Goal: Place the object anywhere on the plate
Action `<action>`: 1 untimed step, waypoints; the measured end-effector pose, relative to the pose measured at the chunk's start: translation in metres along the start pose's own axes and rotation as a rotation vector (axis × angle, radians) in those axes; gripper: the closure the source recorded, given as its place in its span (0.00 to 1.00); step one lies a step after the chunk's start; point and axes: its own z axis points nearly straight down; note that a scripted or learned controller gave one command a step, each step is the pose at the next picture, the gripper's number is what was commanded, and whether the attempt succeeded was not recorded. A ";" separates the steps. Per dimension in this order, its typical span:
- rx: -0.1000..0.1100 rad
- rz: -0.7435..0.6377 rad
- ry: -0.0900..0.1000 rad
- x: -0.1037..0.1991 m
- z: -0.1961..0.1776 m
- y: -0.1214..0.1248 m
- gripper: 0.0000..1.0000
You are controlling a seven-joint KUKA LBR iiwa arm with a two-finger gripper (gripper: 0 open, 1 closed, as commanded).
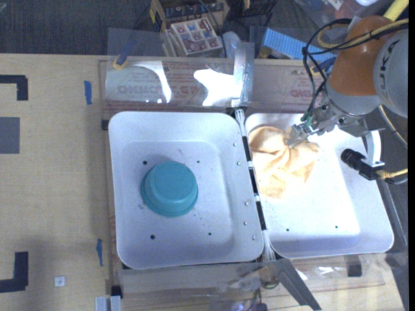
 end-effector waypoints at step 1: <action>-0.004 -0.009 -0.003 -0.002 -0.042 -0.004 1.00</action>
